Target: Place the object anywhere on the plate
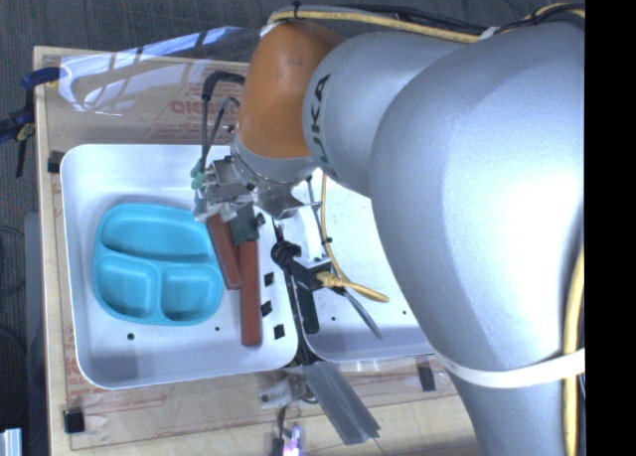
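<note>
A light blue plate [157, 263] with three compartments lies in the left bin [119, 370]. My gripper [240, 312] hangs just right of the plate, over the strip between the plate and the bin's right wall. Its two long reddish-brown fingers [250, 295] are spread apart, so it is open. White bin floor shows between them and nothing is held there. The shorter-looking finger runs along the plate's right rim. All three compartments look bare.
The right bin [383, 345] sits beside the left one, and the big grey arm covers most of it. A few small dark marks dot the left bin's floor near the fingers. Clear plastic sheeting [129, 72] lies behind the bins.
</note>
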### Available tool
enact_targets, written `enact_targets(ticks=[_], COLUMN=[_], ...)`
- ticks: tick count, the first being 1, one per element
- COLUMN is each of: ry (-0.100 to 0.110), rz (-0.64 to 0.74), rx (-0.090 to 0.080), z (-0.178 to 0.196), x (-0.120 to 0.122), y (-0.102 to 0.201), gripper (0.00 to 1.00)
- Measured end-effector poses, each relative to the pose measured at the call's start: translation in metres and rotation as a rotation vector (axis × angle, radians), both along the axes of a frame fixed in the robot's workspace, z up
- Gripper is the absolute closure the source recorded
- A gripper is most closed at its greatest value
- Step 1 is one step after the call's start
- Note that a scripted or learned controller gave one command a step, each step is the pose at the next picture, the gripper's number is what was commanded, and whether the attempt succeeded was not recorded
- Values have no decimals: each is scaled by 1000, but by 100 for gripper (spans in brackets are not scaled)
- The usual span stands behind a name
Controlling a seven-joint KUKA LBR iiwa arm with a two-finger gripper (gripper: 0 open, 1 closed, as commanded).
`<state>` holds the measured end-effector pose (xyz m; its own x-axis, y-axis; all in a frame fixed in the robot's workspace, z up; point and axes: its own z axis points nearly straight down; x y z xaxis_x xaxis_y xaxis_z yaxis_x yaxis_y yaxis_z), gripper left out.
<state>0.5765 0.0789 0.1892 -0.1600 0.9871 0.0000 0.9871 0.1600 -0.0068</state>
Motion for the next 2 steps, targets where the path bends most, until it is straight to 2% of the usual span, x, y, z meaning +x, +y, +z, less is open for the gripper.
enact_targets(ticks=[1, 2], ry=[1, 0], rz=[165, 165], rx=[1, 1], z=[-40, -40], x=[-6, -6], y=[32, 32], gripper=[100, 0])
